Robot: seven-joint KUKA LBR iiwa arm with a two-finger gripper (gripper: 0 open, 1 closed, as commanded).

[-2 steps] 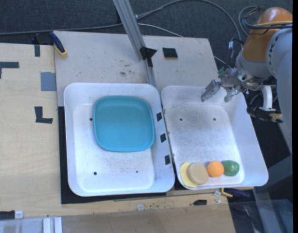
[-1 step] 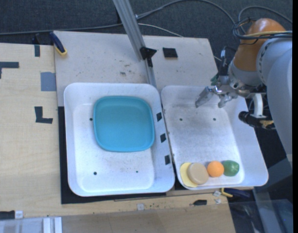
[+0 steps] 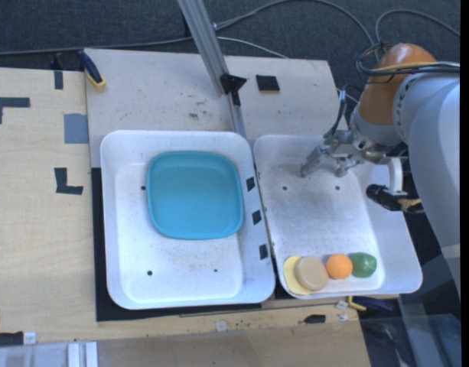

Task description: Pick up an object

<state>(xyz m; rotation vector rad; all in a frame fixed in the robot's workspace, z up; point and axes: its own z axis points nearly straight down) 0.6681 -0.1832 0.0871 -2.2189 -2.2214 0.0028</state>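
My gripper (image 3: 321,170) hangs over the far part of the right bin (image 3: 326,212), its two fingers spread open with nothing between them. Along that bin's near edge lie a tan round piece (image 3: 312,273) on top of a flat yellow piece (image 3: 292,275), an orange ball (image 3: 339,267) and a green ball (image 3: 363,264). They sit well nearer the camera than the gripper, apart from it. A blue square plate (image 3: 194,194) lies in the left bin (image 3: 127,266).
The grey arm with its orange band (image 3: 398,71) comes in from the right, above the right bin's far corner. A slanted metal post (image 3: 211,52) rises behind the bins. Black cables (image 3: 295,10) trail across the dark floor at the back.
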